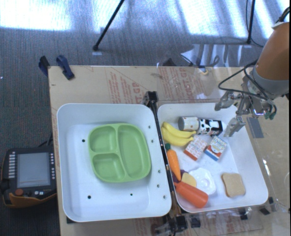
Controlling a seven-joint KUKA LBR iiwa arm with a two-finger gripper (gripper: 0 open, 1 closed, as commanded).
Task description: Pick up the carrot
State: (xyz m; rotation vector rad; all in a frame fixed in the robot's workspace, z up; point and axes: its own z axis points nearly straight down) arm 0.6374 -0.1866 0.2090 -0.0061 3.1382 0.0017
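While the gripper (232, 116) hangs with its fingers spread and empty above the right bin's (256, 173) far edge, the carrot (174, 164) lies against that bin's left wall, just beside the bananas (177, 134). A good approach descends straight over its middle, fingers across its width. Cardboard lettering is unreadable.

Orange band over grey wrist; black looping cables; pale metal fingers (234, 127)
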